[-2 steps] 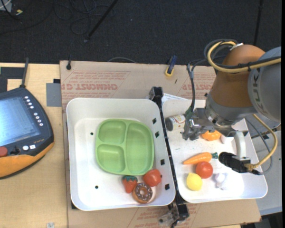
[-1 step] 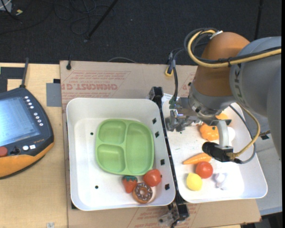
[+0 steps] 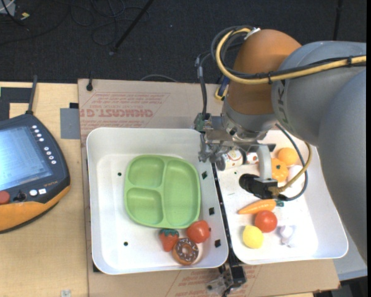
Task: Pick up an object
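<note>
Left white bin (image 3: 105, 166): green three-compartment plastic tray (image 3: 162, 190); near it, a strawberry (image 3: 169, 239), chocolate doughnut (image 3: 187, 251) and red tomato (image 3: 198, 231). Right white bin (image 3: 324, 228): carrot (image 3: 256, 206), second tomato (image 3: 266, 221), yellow lemon (image 3: 253, 236), orange (image 3: 287, 156). Gripper (image 3: 217, 155) over the divider; finger state cannot be told.

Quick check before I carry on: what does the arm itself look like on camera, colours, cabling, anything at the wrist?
The arm is bulky and rounded, with smooth grey casing and a glossy orange band above the wrist. A yellow cable and black cables loop over the band and run along the grey link. Below it the gripper is a cluster of dark metal parts with thin wiring.
</note>
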{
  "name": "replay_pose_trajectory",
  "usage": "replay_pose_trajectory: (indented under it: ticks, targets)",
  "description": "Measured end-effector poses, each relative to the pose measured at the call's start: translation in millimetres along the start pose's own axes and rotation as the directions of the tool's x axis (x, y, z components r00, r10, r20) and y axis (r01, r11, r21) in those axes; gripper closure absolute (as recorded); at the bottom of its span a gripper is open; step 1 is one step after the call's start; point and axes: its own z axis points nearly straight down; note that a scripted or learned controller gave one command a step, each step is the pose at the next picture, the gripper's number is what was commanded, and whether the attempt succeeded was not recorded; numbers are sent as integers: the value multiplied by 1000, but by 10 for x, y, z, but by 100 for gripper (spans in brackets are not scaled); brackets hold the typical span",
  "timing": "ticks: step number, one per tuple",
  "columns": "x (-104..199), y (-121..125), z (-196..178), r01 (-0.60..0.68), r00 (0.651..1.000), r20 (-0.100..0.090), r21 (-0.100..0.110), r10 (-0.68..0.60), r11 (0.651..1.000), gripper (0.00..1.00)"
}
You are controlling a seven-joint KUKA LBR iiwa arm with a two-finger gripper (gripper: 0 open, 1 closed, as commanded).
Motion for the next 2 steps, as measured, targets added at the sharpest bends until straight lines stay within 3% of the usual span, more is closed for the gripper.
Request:
replay_pose_trajectory:
  ticks: [2]
  targets:
    - [225,-45,148,-4,1000,2,4,4,1000,100]
